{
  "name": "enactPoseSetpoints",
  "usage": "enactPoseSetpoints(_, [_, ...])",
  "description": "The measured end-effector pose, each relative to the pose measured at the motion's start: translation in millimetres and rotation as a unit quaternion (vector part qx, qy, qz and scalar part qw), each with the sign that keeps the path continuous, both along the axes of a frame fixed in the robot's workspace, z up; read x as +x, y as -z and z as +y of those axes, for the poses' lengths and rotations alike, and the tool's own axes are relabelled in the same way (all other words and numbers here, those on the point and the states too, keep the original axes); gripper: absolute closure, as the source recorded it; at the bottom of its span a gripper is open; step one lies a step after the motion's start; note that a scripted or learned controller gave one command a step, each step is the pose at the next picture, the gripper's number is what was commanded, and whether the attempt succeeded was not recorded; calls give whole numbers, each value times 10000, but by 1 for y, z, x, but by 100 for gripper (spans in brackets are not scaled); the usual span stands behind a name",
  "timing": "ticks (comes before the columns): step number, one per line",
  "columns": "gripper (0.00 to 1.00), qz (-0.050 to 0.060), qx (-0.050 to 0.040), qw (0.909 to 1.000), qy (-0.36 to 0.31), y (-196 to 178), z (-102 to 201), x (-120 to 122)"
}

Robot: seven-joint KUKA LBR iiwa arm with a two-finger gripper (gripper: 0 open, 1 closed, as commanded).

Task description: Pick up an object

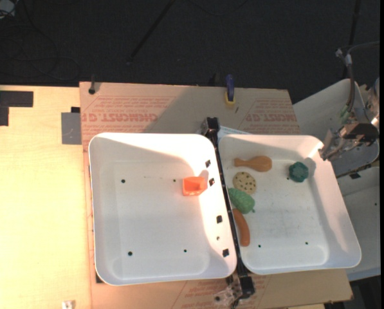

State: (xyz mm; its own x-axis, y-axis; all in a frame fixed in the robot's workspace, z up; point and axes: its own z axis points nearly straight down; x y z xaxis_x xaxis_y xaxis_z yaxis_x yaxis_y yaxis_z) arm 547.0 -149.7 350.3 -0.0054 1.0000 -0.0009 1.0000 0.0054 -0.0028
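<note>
Tool [349, 137] waits at right edge of frame, grip state unclear. Teal toy [299, 171] sits upper right in right bin [346, 237] — prob. light, rigid, lumpy; pinch across its middle.

Orange block [193, 185] lies apparently flat in left bin [114, 250].

Arm at far right edge, hand [346, 140] hovering — mostly out of frame
</note>
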Motion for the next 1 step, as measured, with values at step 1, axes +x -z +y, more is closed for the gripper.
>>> enactPoseSetpoints(1, [100, 42, 10, 10000, 70, 64, -58, -76])
